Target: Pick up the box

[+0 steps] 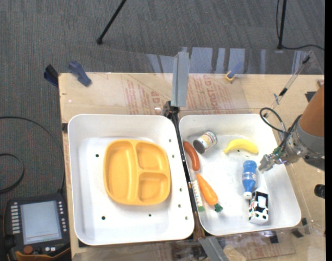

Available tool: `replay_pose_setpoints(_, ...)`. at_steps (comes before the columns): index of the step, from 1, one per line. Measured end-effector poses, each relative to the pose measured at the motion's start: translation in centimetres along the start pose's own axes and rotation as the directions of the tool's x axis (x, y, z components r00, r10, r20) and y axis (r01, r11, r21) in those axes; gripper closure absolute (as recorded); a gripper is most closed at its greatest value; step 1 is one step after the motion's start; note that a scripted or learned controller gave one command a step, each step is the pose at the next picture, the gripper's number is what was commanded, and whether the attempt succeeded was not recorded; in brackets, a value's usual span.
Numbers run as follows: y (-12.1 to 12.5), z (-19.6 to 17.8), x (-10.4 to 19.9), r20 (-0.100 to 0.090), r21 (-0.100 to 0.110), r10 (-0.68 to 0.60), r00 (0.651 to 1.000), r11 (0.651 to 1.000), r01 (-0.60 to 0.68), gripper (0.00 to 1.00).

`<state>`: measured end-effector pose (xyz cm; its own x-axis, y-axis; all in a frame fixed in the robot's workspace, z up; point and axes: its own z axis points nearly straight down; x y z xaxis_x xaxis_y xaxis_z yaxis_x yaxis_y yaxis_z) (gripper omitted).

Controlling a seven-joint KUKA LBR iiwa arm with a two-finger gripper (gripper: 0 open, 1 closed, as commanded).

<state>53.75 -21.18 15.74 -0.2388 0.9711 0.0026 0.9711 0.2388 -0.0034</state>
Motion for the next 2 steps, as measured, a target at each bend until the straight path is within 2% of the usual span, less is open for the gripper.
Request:
replay_pose_setpoints(1, 0.0, 0.0, 0.0, 0.000, 0.000, 0.000, 1.000, 1.000, 0.000, 0.00)
replay_pose_setpoints(2, 6.1, 7.1, 1.1, 0.001, -0.003, 0.026, 1.000, 1.000, -0.026, 0.00)
